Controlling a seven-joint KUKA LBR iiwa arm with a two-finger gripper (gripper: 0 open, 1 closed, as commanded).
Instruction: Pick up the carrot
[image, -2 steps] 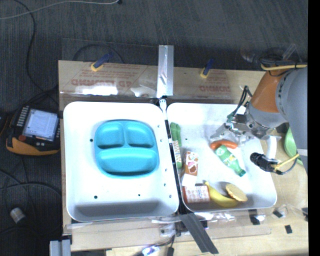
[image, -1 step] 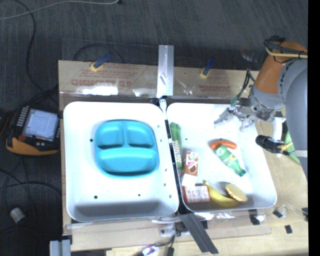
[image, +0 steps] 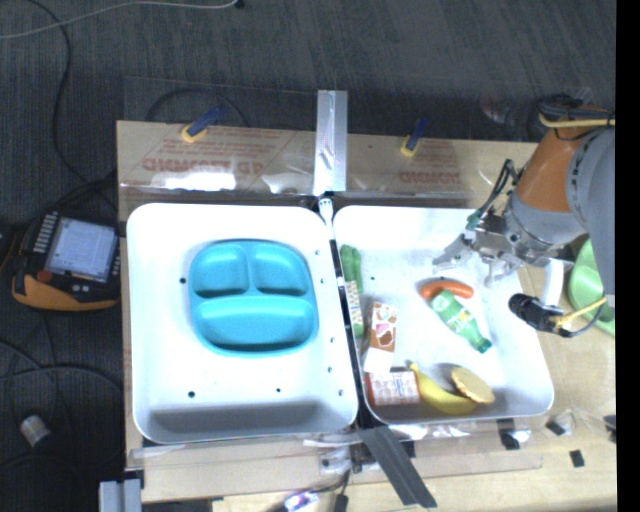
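Orange and short, the carrot (image: 446, 289) lies near the middle of the right bin (image: 400, 228), its long axis roughly level across the view. Taking the carrot as the reference: a green bottle (image: 461, 321) lies just below it, touching or nearly touching its lower edge and slanting down to the right. A small printed carton (image: 383, 327) sits to the left of the carrot, apart from it. A green cucumber (image: 351, 268) lies further left, along the bin wall. A banana (image: 436, 392) and a round biscuit-coloured piece (image: 470, 384) rest well below the carrot, near the bin's lower edge, with a red-and-white carton (image: 388, 387) beside the banana.

Up and to the right of the carrot, the gripper (image: 483, 252) hangs over the right bin with its fingers spread apart and nothing between them. It is near the carrot but not touching it.

Far to the left of the carrot, the left bin (image: 150, 330) carries a blue divided tray (image: 252, 296). Both bins rest on the counter (image: 160, 160).
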